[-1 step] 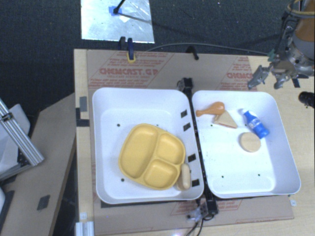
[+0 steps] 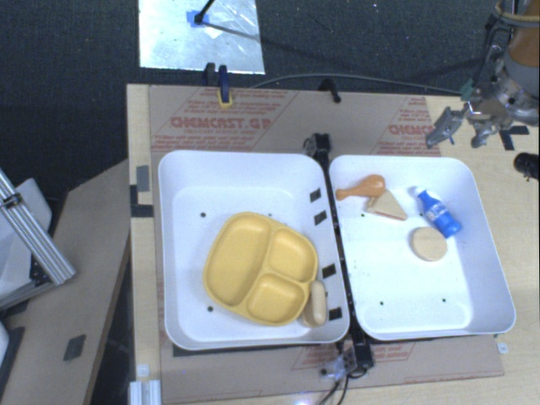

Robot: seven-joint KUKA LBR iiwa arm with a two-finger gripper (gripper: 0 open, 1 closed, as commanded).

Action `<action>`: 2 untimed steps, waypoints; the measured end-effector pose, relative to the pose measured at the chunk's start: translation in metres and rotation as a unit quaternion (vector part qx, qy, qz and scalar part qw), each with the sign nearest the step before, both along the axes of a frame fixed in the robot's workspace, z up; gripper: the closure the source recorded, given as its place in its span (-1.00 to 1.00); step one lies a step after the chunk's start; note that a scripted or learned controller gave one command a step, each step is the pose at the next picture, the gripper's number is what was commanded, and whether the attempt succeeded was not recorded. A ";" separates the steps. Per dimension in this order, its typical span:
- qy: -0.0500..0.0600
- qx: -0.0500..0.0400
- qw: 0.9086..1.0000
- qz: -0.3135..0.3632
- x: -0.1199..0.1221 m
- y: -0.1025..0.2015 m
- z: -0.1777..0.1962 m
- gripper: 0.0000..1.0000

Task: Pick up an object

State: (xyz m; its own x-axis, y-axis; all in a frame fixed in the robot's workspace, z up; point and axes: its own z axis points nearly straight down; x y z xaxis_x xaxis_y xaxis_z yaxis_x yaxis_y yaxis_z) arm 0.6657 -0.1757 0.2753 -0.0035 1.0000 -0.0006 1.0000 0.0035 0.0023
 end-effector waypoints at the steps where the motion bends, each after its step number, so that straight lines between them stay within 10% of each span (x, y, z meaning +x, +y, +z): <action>1: 0.002 0.000 1.000 -0.001 -0.002 -0.001 -0.062 -1.00; 2: 0.002 0.001 1.000 0.000 -0.004 0.005 -0.123 -1.00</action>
State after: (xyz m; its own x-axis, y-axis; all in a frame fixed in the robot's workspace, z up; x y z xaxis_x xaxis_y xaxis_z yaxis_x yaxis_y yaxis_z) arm 0.6613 -0.1711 0.1521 -0.0039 1.0000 0.0004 1.0000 0.0039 -0.0019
